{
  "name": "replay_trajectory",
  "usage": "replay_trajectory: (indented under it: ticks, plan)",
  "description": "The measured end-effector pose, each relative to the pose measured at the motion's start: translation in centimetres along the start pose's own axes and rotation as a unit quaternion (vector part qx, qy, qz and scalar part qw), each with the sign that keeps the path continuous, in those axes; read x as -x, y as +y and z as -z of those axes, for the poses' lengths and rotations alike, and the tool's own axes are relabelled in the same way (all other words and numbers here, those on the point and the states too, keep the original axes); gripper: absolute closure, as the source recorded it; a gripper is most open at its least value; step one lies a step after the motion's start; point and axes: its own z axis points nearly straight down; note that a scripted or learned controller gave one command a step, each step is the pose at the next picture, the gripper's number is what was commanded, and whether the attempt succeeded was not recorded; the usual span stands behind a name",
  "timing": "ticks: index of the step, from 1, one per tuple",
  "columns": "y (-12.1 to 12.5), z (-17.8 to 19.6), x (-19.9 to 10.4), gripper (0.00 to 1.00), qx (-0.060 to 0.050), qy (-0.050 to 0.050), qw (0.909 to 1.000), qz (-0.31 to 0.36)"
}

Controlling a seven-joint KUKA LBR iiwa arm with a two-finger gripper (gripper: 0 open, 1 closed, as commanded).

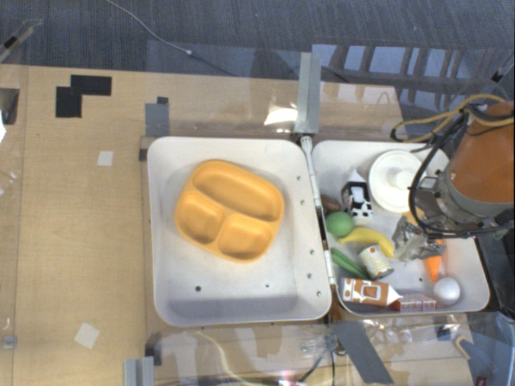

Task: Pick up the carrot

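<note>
My gripper [412, 244] hangs low in the right bin [475, 296]; I cannot tell how it stands or whether it has hold of anything. The carrot [433, 265] lies just beside it, toward the bin's front, with a white egg [447, 289] just beyond. A banana [366, 237] lies on its other side.

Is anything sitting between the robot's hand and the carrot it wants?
Nothing visible does. The hand hangs in the right bin right next to the carrot; the small can and banana lie on its other side.
</note>
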Motion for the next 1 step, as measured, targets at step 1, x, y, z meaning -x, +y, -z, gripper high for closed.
replay_trajectory:
  ticks: [1]
  plan:
    - [-3.45, -3.88, -2.3, 1.0, 0.002, 0.001, 0.9953, 0.097]
